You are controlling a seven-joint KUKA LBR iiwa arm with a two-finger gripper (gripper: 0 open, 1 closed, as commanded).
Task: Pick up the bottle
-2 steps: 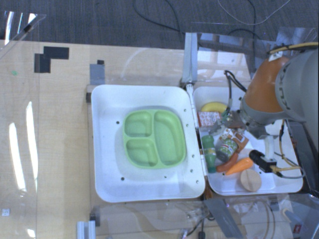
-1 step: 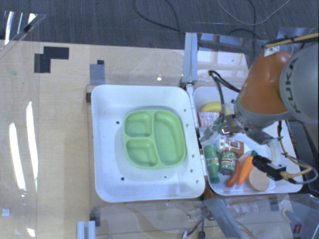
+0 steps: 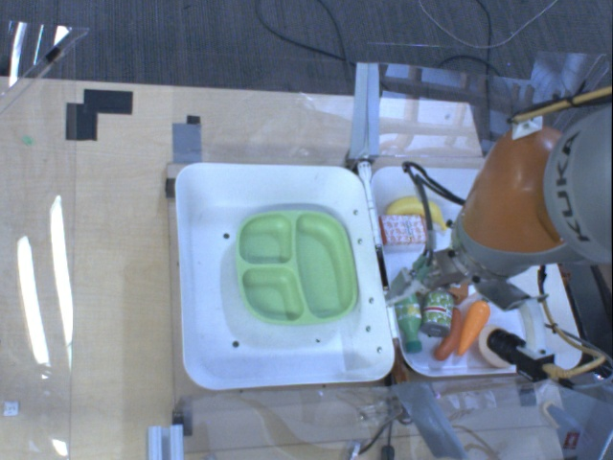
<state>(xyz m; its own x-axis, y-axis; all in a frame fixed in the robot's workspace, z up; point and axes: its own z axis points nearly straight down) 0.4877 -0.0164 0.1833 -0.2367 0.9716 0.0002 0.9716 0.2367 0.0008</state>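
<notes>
The bottle [image 3: 409,321] is small and green. It lies in the right bin [image 3: 419,363] near the front left corner, close to the wall between the two bins. My gripper [image 3: 424,278] hangs just above and slightly behind the bottle, under the arm's orange band [image 3: 508,199]. The view does not show the bottle held by the gripper. The arm hides much of the right bin's middle.
Beside the bottle are a small can [image 3: 439,311] with a green and red label, a carrot [image 3: 463,329] and a tape roll [image 3: 500,347]. A banana [image 3: 414,206] and a red and white packet [image 3: 402,229] lie farther back. The left bin [image 3: 206,257] holds a green divided plate [image 3: 295,266].
</notes>
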